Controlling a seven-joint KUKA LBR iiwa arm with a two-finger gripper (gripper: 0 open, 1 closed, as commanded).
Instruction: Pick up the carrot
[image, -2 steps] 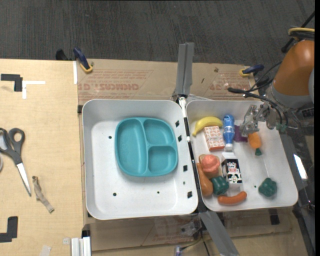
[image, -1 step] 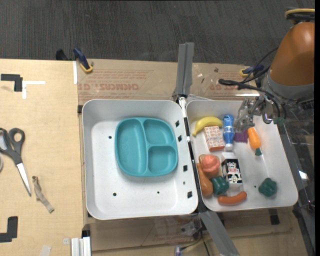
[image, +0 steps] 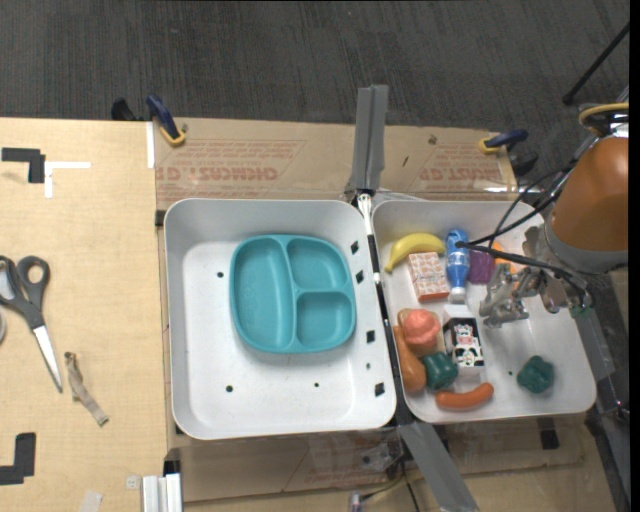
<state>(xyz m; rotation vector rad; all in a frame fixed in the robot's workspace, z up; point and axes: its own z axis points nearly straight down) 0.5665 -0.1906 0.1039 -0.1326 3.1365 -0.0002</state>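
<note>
carrot (image: 408, 364) in right bin (image: 565, 400), teal plate (image: 294, 293) in left bin (image: 200, 380)

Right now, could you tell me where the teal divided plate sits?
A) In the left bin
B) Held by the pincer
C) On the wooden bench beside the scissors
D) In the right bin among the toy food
A: the teal divided plate lies flat in the left bin, while the toy food, including the banana, fills the right bin.
</note>
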